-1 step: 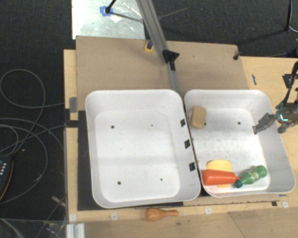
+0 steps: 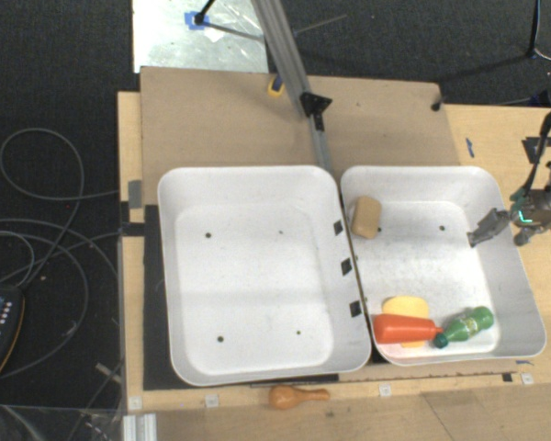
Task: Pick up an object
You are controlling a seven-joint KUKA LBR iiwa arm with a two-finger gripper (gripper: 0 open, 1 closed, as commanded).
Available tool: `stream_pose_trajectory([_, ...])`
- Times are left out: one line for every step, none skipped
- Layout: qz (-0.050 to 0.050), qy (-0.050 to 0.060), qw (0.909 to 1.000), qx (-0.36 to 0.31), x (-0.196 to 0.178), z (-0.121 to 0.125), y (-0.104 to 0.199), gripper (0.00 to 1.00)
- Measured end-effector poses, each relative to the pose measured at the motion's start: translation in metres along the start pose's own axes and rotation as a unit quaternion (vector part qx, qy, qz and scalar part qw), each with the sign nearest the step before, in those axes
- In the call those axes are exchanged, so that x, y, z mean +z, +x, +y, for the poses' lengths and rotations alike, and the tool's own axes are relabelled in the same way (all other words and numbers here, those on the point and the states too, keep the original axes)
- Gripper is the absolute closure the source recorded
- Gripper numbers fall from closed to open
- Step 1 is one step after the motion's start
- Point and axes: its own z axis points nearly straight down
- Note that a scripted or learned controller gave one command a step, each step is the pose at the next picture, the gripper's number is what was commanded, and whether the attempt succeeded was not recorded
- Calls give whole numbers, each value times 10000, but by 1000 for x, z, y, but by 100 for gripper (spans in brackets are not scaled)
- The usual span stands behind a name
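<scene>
- Jaws of the gripper [image 2: 507, 225] are hanging over the right bin's [image 2: 509, 274] right rim, spread wide and holding nothing.
- Bottle [image 2: 464, 326], carrot [image 2: 404, 329] and yellow piece [image 2: 407, 307] are sitting bunched in its near corner, awkward for grabbing.

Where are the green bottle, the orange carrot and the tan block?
Green plastic bottle [image 2: 466, 325], camera view, its body.
Orange toy carrot [image 2: 402, 329], camera view, its middle.
Tan rounded block [image 2: 365, 216], camera view, its top face.
</scene>
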Motion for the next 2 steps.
stream_pose_trajectory([3,20,10000,26,52,-10,1,0])
stream_pose_trajectory([6,21,10000,23,110,-2,-1,0])
